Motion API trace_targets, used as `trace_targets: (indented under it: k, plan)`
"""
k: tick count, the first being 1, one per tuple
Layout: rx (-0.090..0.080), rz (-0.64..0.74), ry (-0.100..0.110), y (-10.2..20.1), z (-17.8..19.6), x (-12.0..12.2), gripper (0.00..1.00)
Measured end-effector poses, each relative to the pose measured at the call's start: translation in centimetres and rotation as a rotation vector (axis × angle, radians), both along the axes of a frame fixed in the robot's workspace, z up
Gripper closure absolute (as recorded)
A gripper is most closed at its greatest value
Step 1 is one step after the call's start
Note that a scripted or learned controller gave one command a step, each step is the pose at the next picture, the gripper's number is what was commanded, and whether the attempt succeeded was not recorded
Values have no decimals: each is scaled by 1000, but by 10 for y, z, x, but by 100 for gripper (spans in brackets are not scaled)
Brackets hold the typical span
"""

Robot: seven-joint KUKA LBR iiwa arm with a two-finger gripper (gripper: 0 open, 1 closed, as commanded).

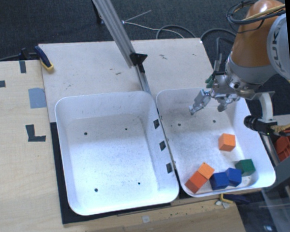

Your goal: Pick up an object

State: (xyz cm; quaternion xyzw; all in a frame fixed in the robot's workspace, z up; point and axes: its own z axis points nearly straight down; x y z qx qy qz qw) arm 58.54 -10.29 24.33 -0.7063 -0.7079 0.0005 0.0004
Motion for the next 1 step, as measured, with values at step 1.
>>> trace_targets:
  k: [1]
  plan:
    - [-3,-7,7,-75,-82,12,0]
